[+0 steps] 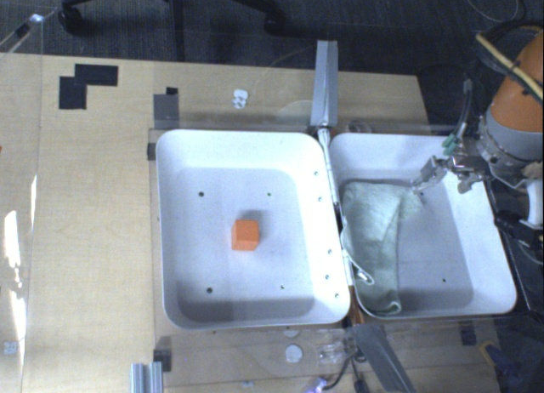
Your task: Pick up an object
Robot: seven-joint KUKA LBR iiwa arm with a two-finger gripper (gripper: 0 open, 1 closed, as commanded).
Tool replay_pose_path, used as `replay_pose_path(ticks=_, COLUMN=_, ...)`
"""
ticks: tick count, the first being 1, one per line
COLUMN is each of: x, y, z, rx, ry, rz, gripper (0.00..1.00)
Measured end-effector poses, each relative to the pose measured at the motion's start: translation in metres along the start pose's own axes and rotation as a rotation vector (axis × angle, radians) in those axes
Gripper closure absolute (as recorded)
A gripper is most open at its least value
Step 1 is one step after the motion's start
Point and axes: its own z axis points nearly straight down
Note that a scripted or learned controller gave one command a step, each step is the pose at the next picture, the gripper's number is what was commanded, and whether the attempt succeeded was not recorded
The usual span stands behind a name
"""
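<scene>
The gripper (427,176) pinches a corner of the pale green cloth (374,238) in the right bin (489,293), and such a thin hold may slip as the fabric's weight drags.

Both bins (183,157) are plain white on a pale wood bench (85,213). There's a bright orange cube (246,235) in the left one and a pale greenish-grey cloth (374,238) in the right. Also the bench has black tape patches (85,83) near its far left corner.

Even overhead light, slightly soft focus
</scene>
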Motion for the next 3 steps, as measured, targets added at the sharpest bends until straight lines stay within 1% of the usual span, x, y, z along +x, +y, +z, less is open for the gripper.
replay_pose_path(ticks=1, x=0.029, y=0.034, z=0.111, rx=-0.008, ry=-0.001, rz=0.082, gripper=0.00)
replay_pose_path(ticks=2, x=0.030, y=0.036, z=0.099, rx=-0.011, ry=0.000, rz=0.080, gripper=1.00)
replay_pose_path(ticks=3, x=0.056, y=0.065, z=-0.016, rx=-0.003, ry=-0.001, rz=0.291, gripper=1.00)
